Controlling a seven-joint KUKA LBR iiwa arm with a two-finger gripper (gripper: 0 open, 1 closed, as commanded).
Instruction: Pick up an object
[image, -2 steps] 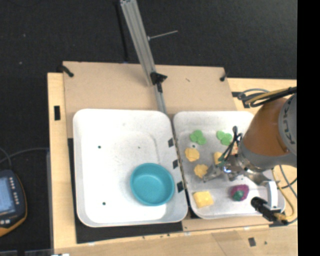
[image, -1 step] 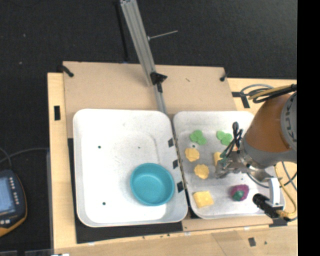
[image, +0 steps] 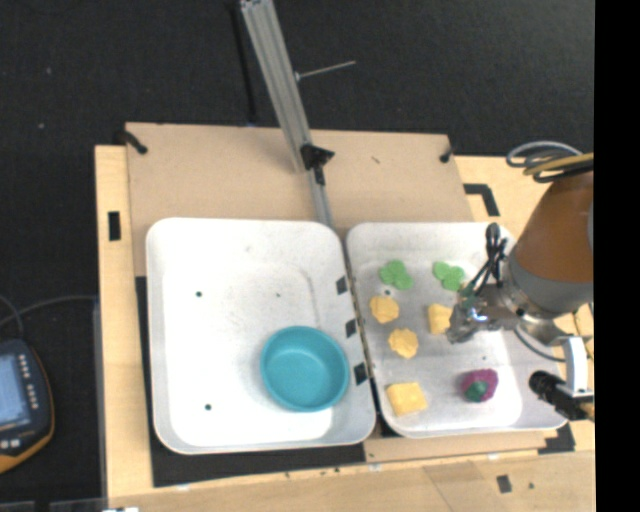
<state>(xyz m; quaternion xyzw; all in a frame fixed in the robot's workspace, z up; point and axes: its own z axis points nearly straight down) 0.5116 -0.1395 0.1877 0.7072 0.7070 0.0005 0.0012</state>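
Yellow piece (image: 438, 319) lies just left of the gripper (image: 464, 326), low in the right bin (image: 500, 425); finger state cannot be told. Likely the approach step; next it should settle over the piece and close.

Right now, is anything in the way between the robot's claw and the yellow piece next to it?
Nothing visible is. The gripper hangs in the right bin, right beside the yellow piece. The other pieces lie farther off.
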